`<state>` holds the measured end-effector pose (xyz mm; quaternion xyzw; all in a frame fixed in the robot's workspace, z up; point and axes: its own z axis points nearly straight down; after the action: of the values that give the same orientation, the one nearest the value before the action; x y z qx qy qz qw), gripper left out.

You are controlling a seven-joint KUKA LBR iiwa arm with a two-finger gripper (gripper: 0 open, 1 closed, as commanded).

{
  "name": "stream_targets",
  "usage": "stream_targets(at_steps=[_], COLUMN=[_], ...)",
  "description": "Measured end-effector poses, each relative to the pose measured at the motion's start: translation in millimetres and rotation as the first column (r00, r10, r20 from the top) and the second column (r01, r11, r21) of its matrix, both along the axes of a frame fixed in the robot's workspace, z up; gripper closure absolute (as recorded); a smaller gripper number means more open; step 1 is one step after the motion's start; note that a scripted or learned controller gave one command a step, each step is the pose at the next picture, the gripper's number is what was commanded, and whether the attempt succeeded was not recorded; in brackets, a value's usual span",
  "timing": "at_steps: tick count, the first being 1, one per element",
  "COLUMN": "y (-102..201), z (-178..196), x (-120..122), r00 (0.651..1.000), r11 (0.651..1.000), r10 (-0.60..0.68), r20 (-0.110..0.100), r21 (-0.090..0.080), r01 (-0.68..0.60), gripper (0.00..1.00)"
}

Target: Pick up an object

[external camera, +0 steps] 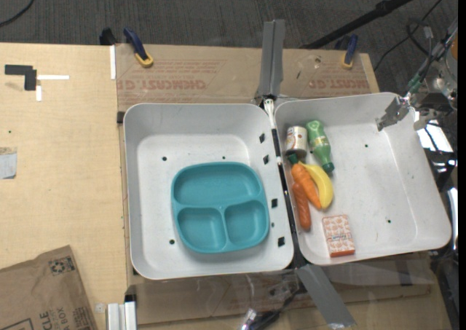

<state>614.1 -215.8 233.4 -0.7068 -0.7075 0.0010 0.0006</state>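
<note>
The right bin [393,197] holds a cluster along its left wall: a small tin can [295,138], a green bottle [319,145], a yellow banana [322,184], an orange carrot [301,196] and a small orange-and-white box [338,235]. My gripper [393,113] hangs over the bin's far right corner, well to the right of these items and touching none of them. Nothing is visible in it.
In the left bin [145,175] lies a teal divided plate [218,206]. A metal divider bar [272,66] runs between the bins. Clamps [138,48] hold cardboard at the back. A brown paper bag [44,292] lies at the front left.
</note>
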Motion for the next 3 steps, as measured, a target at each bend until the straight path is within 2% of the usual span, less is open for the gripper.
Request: stream_targets(at_steps=[1, 2, 3], y=[65.9, 89.6, 78.4], z=[-119.9, -127.9, -125.7], x=[-12.2, -72.4, -69.0], r00=[1.000, 0.989, 0.999], r11=[1.000, 0.990, 0.999], r10=[0.002, 0.143, 0.048], r20=[0.024, 0.037, 0.026], r21=[-0.002, -0.012, 0.001], r01=[-0.002, -0.143, -0.048], gripper=[0.00, 0.00, 0.00])
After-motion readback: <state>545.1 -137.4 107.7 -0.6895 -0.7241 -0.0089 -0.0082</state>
